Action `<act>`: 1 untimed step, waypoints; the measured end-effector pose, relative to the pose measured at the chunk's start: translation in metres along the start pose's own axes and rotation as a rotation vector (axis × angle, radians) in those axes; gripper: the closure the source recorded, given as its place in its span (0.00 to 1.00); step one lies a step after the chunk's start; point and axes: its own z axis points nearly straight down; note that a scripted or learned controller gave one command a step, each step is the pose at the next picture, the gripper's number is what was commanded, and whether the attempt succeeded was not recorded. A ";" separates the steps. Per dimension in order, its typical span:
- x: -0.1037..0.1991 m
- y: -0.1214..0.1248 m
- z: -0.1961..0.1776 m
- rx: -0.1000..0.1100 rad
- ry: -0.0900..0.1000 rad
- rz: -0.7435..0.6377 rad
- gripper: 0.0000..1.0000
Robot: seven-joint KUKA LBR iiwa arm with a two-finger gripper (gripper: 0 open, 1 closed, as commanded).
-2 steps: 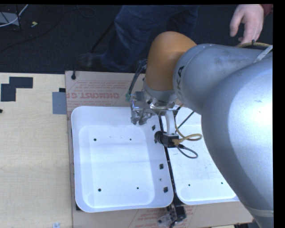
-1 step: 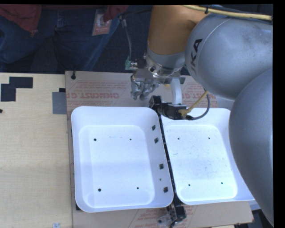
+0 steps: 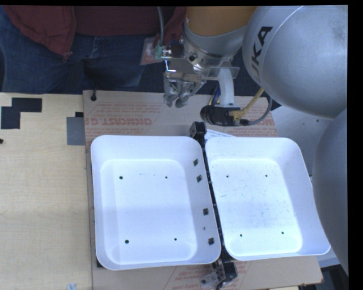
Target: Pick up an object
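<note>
Camera view: the grey two-finger gripper [image 3: 178, 99] hangs under the orange band [image 3: 218, 17] of the bulky grey arm [image 3: 295, 51], which comes in from the view's right. Whether the jaws are released or clenched cannot be told from here, and nothing can be made out between them.

Directly beneath the jaws lies a brown cardboard sheet printed with red lettering [image 3: 125, 116]. The jaws are over its far strip, beyond the bins' rims and not over either bin.

Nearer the camera than the jaws, and to their left in the picture, sits the shallow white plastic bin with rounded corners [image 3: 108, 148]; a few small dark holes show on its floor. Its twin, a second shallow white bin [image 3: 295, 148], lies nearer the camera and to the jaws' right, its floor lightly scuffed with grey marks.

The two bins touch along a black strip with small clips [image 3: 207, 192], which runs toward the camera from a spot just to the right of the jaws.

Which object is to be picked up, and where it lies, cannot be told.

Well to the left of the jaws spreads the pale wooden bench top [image 3: 39, 198], bearing flat black patches [image 3: 22, 107]. Behind the jaws, at the far edge, stands a person in a red jacket and dark jeans [image 3: 45, 34].
</note>
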 end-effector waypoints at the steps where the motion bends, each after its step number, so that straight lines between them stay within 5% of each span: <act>1: 0.080 -0.003 0.096 0.019 -0.004 -0.001 1.00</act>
